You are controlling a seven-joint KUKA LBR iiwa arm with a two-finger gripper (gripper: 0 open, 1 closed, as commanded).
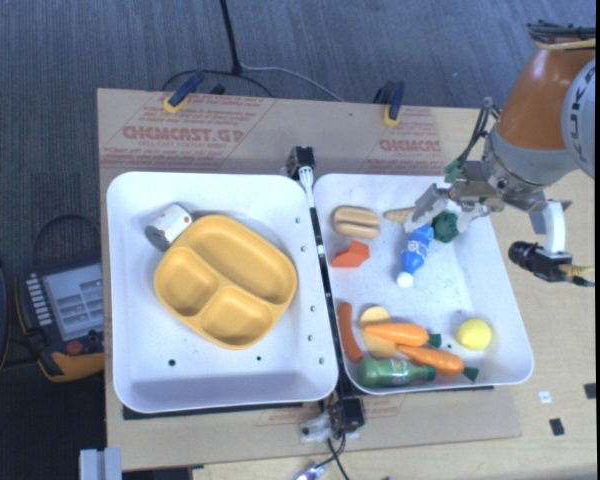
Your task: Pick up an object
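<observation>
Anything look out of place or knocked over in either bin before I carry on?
One oddity: a small metal cup lies tipped on its side in the left bin, wedged against the yellow divided plate. The toy food in the right bin is loosely scattered, nothing spilled.

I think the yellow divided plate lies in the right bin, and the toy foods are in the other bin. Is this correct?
Not quite. The camera view shows the yellow divided plate in the left bin, not the right one. The toy foods, such as the carrot and the blue bottle, are in the other bin, on the right.
</observation>
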